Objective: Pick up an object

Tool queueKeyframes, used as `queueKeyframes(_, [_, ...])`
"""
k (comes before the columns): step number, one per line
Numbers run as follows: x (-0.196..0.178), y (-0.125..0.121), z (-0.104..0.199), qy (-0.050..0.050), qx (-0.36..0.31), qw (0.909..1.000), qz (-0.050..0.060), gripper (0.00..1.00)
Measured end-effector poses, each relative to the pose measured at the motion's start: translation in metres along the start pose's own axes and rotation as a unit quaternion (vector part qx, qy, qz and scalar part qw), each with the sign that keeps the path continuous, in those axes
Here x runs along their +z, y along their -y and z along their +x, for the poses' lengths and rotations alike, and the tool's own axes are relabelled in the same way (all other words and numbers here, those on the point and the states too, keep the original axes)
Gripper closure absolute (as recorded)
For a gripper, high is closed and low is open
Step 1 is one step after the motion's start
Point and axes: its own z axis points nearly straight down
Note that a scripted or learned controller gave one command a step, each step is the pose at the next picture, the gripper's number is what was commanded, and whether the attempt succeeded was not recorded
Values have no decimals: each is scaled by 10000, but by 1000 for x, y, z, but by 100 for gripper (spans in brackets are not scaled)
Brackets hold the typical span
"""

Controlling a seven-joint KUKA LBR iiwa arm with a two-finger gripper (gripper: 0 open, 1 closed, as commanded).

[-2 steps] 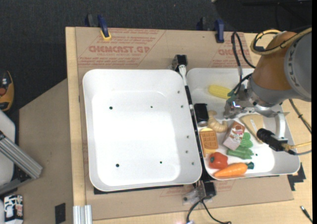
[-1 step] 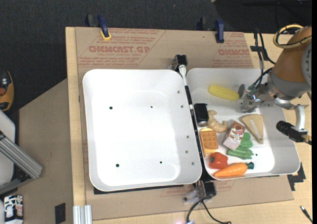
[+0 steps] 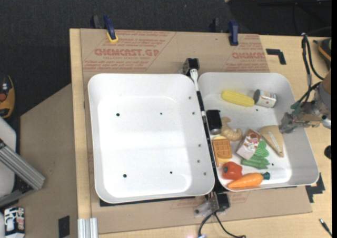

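Observation:
The right bin [image 3: 304,161] holds several toy foods. A yellow corn cob [image 3: 238,98] and a small grey can [image 3: 266,98] lie at its back. Toward the front are a tan wedge [image 3: 274,140], a pink box [image 3: 248,145], a green vegetable [image 3: 257,158], a waffle [image 3: 222,148], a red pepper [image 3: 231,169] and an orange carrot [image 3: 246,180]. A black block [image 3: 213,120] rests by the left wall. My gripper [image 3: 295,118] hangs over the bin's right edge, just right of and behind the wedge, with nothing seen in it.
The left bin [image 3: 96,126] lies beside the right one, sharing a middle wall. Two blue clamps [image 3: 110,29] pin the brown board at the back. Cables [image 3: 308,68] hang near the arm on the right. A tan figure [image 3: 232,132] lies mid-bin.

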Motion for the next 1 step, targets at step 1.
queueKeyframes(1, [-50, 8, -9, 11, -16, 10000, -20, 100])
